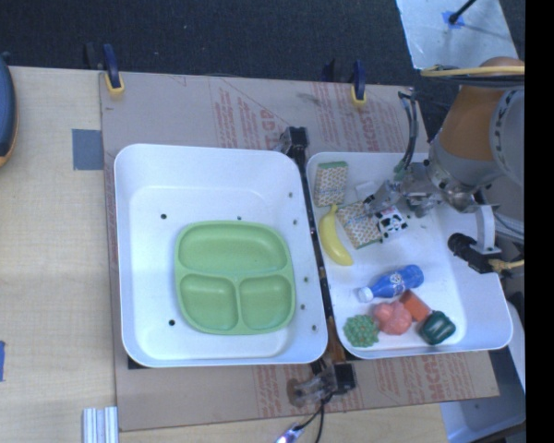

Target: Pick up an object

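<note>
On the worktop (46, 275) the left shallow white plastic bin (143, 247) carries a light green plastic tray with three compartments (233, 276), and the right shallow white plastic bin (485, 307) carries the small things. The grey arm with the orange band (475, 127) reaches in from the right, and its jaws (392, 212) are low in the upper half of the right bin, just above a small black-and-white spotted toy (391, 222) (how far they are open I cannot tell, the parts are too small). To the left of them lie a checkered flat packet (357, 223), another checkered packet (331, 183) and a yellow banana (333, 239), and lower lie a blue bottle with white cap (391, 283), an orange-red soft object (394, 317), a green broccoli-like piece (361, 329) and a dark green small object (437, 327).

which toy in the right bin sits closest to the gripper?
The black-and-white cow, just under the gripper; banana and bottle lie farther off.
</note>
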`<state>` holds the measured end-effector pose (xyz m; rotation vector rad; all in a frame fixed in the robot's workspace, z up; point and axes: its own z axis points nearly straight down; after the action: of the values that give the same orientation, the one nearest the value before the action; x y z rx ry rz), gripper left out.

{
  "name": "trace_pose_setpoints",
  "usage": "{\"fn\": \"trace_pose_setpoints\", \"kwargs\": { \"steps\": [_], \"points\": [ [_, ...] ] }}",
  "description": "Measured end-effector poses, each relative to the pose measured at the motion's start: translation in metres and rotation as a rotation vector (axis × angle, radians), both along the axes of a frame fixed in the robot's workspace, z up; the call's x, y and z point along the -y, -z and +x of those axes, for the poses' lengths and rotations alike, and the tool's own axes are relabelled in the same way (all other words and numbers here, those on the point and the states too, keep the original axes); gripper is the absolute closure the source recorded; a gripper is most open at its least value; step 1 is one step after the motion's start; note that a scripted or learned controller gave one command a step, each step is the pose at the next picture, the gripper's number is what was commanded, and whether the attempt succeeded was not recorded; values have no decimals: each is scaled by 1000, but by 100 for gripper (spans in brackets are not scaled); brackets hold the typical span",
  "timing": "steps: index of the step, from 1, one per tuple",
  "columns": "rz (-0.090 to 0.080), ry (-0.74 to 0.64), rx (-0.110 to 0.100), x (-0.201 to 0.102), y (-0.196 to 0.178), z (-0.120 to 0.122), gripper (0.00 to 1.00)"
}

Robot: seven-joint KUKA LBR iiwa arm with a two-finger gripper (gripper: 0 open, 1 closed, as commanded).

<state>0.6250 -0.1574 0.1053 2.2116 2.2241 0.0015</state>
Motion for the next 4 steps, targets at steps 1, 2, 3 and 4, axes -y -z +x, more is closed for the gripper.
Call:
{"fn": "trace_pose_setpoints", "kwargs": {
  "steps": [1,2,3,4],
  "points": [
    [2,-1,-8,0,-9,-3,100],
    [2,4,-4,7,-85,-41,100],
    [3,-5,1,-52,-105,35,100],
    [3,0,-10,-73,-113,-4,100]
  ]
}}
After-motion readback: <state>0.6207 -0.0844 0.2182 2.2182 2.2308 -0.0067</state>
